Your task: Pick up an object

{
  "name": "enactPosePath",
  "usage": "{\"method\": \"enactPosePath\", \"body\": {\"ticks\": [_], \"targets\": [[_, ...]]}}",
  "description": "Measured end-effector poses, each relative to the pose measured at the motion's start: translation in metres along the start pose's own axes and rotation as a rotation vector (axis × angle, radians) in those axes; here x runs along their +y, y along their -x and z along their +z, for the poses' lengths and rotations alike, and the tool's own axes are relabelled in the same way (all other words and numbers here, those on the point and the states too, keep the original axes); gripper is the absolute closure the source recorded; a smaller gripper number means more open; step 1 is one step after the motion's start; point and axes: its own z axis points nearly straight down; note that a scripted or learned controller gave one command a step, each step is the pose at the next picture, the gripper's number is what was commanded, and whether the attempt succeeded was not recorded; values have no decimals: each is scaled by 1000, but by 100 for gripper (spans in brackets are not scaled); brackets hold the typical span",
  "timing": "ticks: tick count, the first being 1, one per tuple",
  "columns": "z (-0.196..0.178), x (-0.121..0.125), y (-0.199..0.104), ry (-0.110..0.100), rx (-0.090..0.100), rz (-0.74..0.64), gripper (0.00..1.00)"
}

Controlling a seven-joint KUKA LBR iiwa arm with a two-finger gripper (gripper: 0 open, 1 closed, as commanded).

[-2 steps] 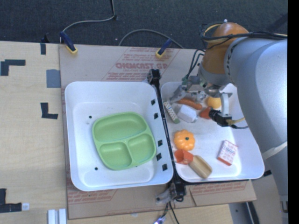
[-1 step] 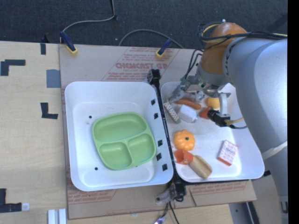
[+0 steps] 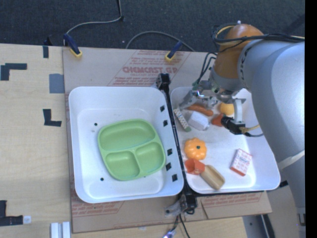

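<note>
My gripper [image 3: 198, 97] is low over the back of the right bin [image 3: 257, 180], under the grey wrist and its orange band. Right below it lie an orange carrot-like piece [image 3: 203, 110] and a white cup-like item [image 3: 199, 120]. A yellow ball [image 3: 227, 108] sits just right of them, and a striped packet [image 3: 181, 119] lies against the bin's left wall. Toward the front are an orange pumpkin [image 3: 195, 148], a small red piece [image 3: 194, 166], a tan loaf [image 3: 212, 177] and a red and white box [image 3: 241, 161]. Nothing is visibly held.
The left bin [image 3: 84, 133] holds a green divided plate [image 3: 131, 149]. The grey arm covers the right bin's far right side. Cables and clamps lie on the cardboard behind both bins.
</note>
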Motion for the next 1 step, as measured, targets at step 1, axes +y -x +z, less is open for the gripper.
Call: {"method": "enactPosePath", "body": {"ticks": [1], "targets": [[0, -1, -5, -2, -4, 2, 0]]}}
